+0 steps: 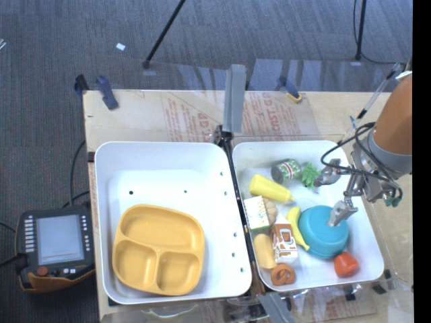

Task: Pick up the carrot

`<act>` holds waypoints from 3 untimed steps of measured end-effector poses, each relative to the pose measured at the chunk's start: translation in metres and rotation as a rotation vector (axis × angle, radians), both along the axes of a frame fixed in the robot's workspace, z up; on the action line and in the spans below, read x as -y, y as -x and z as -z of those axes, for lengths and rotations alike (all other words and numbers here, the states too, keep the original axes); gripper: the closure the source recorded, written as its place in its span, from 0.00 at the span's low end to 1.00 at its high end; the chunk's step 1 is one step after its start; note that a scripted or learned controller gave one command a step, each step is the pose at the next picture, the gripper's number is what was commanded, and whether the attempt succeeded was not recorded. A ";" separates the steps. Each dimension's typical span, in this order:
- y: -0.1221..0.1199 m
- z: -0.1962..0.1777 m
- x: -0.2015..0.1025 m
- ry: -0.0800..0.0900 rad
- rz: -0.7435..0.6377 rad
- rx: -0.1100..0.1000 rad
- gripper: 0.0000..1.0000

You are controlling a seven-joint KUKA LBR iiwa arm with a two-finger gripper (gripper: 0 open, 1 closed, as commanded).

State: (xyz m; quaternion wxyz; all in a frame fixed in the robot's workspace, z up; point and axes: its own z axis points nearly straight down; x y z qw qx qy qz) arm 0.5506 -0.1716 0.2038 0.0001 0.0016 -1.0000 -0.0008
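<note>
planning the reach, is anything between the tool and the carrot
The blue bowl sits between the tool and the orange carrot, which lies right beside it in the right bin's near corner. Nothing covers the carrot, so it looks free from above.

Jaws [335, 197] hover over the blue bowl [323, 233] in the right bin [374, 247].

The wooden bench [161, 113] bore two white bins: the left bin [165, 157] touching, or nearly touching, the right bin [269, 150] along their shared edge.
</note>
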 end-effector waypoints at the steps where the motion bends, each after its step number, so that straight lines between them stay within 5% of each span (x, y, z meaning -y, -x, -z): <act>1: -0.069 0.084 -0.057 -0.003 -0.010 -0.003 0.00; 2: -0.100 0.104 -0.091 0.005 -0.063 0.017 0.00; 3: -0.102 0.091 -0.092 0.006 -0.069 0.025 1.00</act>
